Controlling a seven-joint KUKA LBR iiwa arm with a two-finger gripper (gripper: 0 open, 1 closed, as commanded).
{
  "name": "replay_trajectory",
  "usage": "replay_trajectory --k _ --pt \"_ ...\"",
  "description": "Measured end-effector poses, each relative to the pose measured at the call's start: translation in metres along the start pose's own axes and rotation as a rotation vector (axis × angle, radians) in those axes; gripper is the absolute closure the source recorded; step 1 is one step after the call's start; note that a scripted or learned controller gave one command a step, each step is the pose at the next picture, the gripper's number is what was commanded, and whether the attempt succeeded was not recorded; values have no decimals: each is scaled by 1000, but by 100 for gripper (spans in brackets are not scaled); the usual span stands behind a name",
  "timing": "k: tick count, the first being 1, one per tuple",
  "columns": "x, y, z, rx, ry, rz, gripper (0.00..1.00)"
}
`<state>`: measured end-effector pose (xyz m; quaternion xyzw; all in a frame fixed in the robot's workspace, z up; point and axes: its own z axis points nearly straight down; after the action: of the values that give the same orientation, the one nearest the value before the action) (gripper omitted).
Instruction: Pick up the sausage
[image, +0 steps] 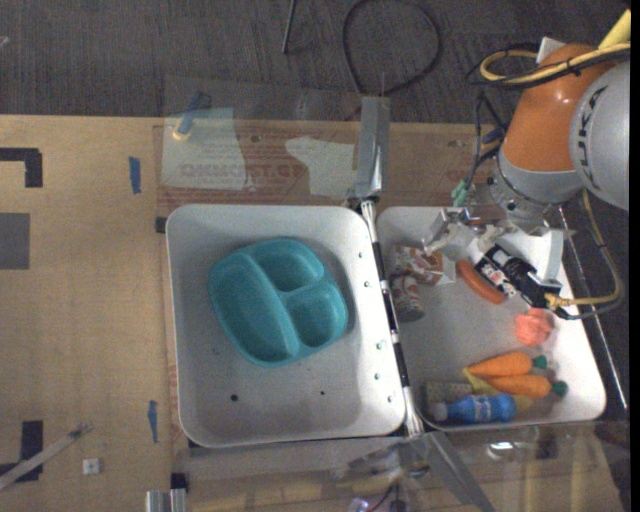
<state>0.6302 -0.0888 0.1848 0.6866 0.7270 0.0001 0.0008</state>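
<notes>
- Camera view gives us the sausage in the upper middle of the right bin, just beside the gripper.
- We judge it light, smooth and rounded, so apt to roll or slip.
- We would grip it across its middle, square to its length.
- We see the arm bend down from the right, with the gripper low between the sausage and a red-and-white packet.
- We cannot tell how wide the gripper stands.
</notes>
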Motion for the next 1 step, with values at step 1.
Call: replay_trajectory --k 1 --pt "-21 -35 75 3 1 7 0"
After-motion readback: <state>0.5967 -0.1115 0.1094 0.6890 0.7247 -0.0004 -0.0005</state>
